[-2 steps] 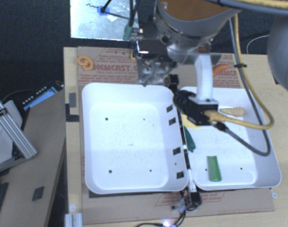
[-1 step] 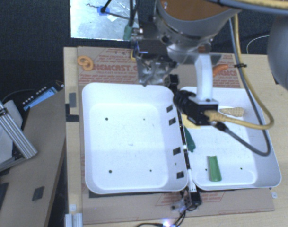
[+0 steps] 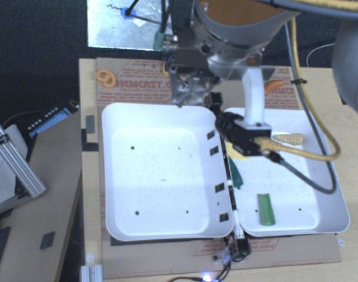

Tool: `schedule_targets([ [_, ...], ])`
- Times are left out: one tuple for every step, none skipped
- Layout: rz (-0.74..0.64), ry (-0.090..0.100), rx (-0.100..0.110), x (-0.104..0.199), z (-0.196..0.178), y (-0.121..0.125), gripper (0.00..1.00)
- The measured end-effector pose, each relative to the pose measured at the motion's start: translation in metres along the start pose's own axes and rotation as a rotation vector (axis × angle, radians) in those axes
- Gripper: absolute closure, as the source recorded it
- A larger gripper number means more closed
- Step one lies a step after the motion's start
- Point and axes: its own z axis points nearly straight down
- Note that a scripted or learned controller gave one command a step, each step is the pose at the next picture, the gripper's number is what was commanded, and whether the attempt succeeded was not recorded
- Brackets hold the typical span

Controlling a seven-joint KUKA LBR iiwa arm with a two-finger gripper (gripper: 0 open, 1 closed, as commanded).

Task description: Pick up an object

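Green block (image 3: 266,209) lies in right bin (image 3: 325,216), left bin (image 3: 161,175) beside.

- The left bin (image 3: 161,175) gives you a wide bare floor with free passage anywhere inside its rim.
- In the right bin (image 3: 302,216), the arm (image 3: 249,16) and its yellow hose (image 3: 302,151) block your way over the upper half.
- A green block (image 3: 266,209) and a dark green piece (image 3: 235,175) narrow your way near the divider (image 3: 228,181).
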Motion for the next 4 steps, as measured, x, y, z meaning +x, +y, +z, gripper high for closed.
schedule_targets([
  [0.003, -0.001, -0.001, 0.0, 0.0, 0.003, 1.0],
  [0.001, 0.0, 0.001, -0.001, 0.0, 0.0, 1.0],
  [0.005, 0.0, -0.001, 0.0, 0.0, 0.008, 1.0],
  [0.005, 0.0, -0.001, 0.0, 0.0, 0.016, 1.0],
])
